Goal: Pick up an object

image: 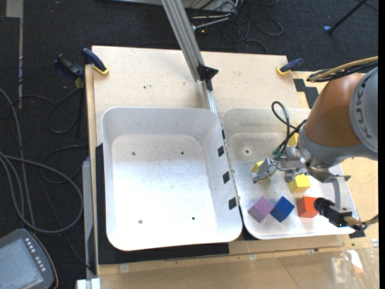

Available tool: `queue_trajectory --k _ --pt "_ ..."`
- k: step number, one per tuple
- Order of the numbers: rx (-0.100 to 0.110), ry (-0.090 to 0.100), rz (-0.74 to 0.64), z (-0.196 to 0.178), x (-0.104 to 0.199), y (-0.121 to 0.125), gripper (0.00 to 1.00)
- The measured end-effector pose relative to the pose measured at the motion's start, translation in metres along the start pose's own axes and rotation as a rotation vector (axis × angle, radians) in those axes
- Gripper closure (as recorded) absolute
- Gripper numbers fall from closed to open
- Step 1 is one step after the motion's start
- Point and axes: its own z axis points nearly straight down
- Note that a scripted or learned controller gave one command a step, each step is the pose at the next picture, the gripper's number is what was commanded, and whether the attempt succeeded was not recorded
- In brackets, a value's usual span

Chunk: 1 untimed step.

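Note:
Several blocks lie in the right bin, near its front. A purple block and a blue block sit side by side, touching. Right of them is an orange block, and a yellow block lies just behind it, partly under the wrist. My gripper hangs low over the middle of the right bin, behind the purple block and left of the yellow one. A small yellowish bit shows at its tip, but I cannot make out what it is.
The left bin stands beside the right one, with their rims meeting in the middle. A slanted metal rail comes down from the back to the bins' junction. Clamps sit at the board's back corners.

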Motion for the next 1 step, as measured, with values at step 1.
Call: queue_trajectory --k 1 --pt "0.001 0.000 0.002 0.0519 -0.0090 -0.0057 0.00"
